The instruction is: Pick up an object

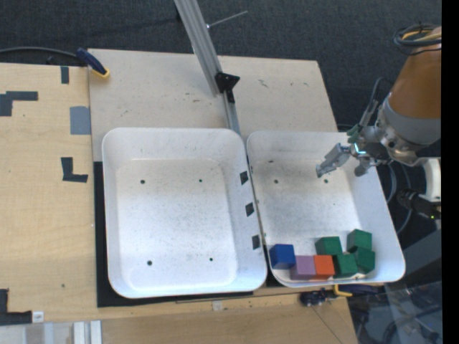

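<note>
This is a robotics lab, shown by a plywood bench (43, 213) patched with grey tape marks, two white bins (115, 156) set on a black mat, an aluminium camera strut (201, 38) rising over them, loose cables, and coloured test blocks (326, 256) for sorting.

Even, fairly bright light falls from overhead across my surface (43, 192), and the two white bins glare softly without burning out. The left bin (176, 213) throws a thin dark shadow along its near rim. My gripper (336, 160) looks a little smeared, its edges soft. The whole picture is grainy and low in detail, and the dark floor at the top sinks into murk.
</note>
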Available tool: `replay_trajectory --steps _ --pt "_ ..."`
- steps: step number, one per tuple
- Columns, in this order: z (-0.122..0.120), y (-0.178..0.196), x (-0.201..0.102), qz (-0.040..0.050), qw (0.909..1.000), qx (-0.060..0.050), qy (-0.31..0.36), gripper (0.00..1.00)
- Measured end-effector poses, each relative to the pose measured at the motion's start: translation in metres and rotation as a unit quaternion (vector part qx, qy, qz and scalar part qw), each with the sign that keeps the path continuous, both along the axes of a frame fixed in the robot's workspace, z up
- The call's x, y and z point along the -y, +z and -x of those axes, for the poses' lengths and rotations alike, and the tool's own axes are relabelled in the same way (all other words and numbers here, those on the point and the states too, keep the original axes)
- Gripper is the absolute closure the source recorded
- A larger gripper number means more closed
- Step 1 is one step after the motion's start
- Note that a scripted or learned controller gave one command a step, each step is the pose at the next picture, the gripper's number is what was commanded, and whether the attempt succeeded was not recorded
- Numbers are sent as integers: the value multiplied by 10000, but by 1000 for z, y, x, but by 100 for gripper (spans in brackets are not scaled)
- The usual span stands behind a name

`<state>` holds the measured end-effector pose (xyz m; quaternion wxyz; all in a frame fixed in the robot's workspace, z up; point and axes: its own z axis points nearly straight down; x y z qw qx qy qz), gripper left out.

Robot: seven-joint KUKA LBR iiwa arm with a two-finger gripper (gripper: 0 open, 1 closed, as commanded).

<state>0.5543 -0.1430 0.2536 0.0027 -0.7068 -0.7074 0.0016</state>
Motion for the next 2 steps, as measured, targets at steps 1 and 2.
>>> replay_trajectory --steps 1,2 --pt "-1 3 0 5 10000 25 9 0" --pt "-1 -62 2 5 10000 -10 -3 0"
